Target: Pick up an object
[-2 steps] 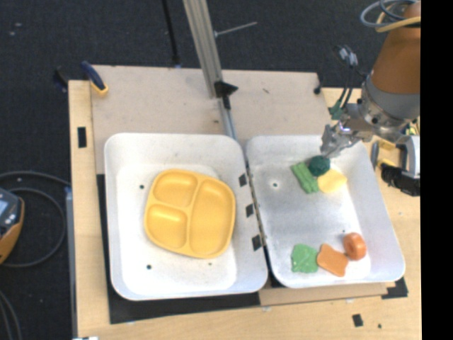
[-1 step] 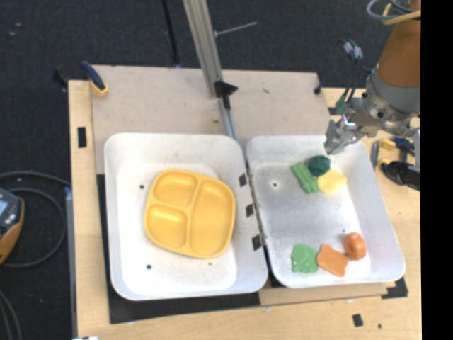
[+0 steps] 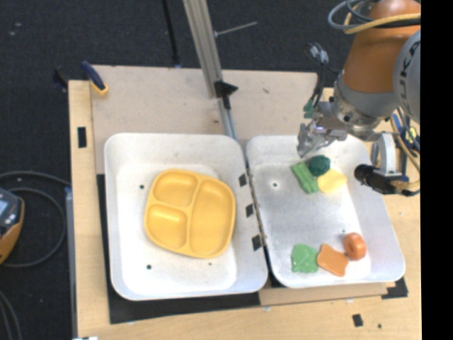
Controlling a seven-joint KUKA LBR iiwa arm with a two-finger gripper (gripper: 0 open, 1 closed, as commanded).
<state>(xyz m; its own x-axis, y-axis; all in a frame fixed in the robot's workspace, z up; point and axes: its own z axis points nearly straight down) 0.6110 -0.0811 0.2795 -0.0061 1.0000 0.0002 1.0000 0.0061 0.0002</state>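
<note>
Camera view puts your gripper (image 3: 310,142) over the far end of the right bin (image 3: 368,211), with nothing visibly held; you cannot tell how wide it stands. The nearest things, a dark green piece (image 3: 319,165), a light green block (image 3: 305,177) and a yellow lump (image 3: 331,183), lie clustered just beside it, toward the bin's middle.

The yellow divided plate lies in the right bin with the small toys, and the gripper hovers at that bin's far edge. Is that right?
Not quite. The camera view shows the yellow divided plate lying alone in the left bin, not the right one. The small toys, such as the orange piece, are in the right bin, and the gripper does hover at that bin's far edge.
</note>
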